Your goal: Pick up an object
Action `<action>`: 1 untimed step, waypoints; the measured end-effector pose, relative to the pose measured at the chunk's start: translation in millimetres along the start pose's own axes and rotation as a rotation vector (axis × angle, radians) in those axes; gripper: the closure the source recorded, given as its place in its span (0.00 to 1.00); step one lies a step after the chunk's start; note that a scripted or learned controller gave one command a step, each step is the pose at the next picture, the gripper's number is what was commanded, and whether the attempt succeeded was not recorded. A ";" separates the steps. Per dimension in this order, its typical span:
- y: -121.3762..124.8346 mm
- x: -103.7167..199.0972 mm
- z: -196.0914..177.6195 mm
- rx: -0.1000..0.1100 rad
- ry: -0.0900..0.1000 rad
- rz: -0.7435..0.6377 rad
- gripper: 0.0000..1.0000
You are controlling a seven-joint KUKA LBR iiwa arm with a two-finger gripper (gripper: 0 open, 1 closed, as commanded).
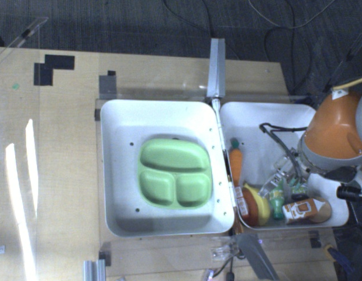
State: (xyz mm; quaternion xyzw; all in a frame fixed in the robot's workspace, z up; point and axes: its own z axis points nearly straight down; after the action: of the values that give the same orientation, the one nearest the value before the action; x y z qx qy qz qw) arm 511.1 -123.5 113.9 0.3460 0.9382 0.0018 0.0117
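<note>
1. Objects to pick lie crowded in the right bin point(251, 119): a carrot point(235, 165) by its left wall, a red-and-yellow fruit point(258, 205), a green bottle point(276, 204) and a brown bottle point(306, 211) along the near edge.
2. My jaws point(284, 177) hang just above that cluster; whether they are clenched or released, I cannot tell.
3. A green divided tray point(175, 172) sits in the left bin point(119, 157) on the worktop point(52, 186).

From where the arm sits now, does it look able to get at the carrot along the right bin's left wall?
Probably yes. The carrot lies uncovered in the right bin, apart from the pile nearer the gripper. The bin wall close beside it may crowd the approach.
</note>
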 end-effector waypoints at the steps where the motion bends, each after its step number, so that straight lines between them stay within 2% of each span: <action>1: 2.2 -1.1 -9.3 -0.003 -0.002 0.002 1.00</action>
State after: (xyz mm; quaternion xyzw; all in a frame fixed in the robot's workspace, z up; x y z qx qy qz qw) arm 513.1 -122.6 123.2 0.3467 0.9379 0.0028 0.0134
